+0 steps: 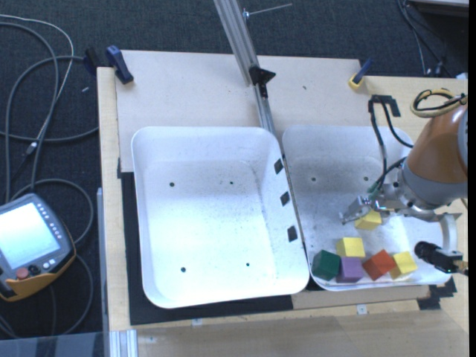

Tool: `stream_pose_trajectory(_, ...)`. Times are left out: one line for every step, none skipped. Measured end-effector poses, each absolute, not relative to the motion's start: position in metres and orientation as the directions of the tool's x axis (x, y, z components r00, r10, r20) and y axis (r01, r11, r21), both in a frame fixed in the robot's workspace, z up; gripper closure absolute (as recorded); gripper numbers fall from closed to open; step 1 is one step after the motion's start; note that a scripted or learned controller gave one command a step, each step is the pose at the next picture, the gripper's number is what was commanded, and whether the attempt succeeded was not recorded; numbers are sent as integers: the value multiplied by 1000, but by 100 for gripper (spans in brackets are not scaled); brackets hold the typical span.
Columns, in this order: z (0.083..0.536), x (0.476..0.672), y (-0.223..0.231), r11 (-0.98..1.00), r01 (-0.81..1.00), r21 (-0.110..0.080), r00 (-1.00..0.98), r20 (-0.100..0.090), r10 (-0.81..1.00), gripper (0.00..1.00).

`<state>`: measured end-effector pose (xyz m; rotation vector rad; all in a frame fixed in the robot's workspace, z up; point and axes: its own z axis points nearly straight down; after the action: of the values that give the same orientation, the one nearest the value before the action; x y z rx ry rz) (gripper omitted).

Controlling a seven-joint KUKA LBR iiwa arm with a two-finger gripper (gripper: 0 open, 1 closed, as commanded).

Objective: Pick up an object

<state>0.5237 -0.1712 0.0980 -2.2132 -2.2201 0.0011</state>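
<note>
My gripper [358, 210] hangs low over the right bin [327, 162], reaching in from the right on the grey arm with its orange band [439, 151]. A small yellow block [370, 219] lies right against the gripper's underside; I cannot tell if it is gripped or just resting on the bin floor beneath. Along the bin's front wall sits a cluster of blocks: a green one [325, 264], a yellow one [351, 247], a purple one [349, 269], a red one [380, 264] and another yellow one [404, 263].
The left bin [149, 199] stands beside the right one, with black clips along the shared wall. A metal pole [238, 36] slants up from between the bins. Black cables [381, 125] loop above the arm. A teach pendant [30, 244] lies on the floor at left.
</note>
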Motion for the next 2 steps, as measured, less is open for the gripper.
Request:
stream_pose_trajectory(100, 525, -174, 1, 1000, -1, -1, 1, 1000, 0)
stream_pose_trajectory(110, 525, -174, 1, 1000, 1, -1, 1, 1000, 100)
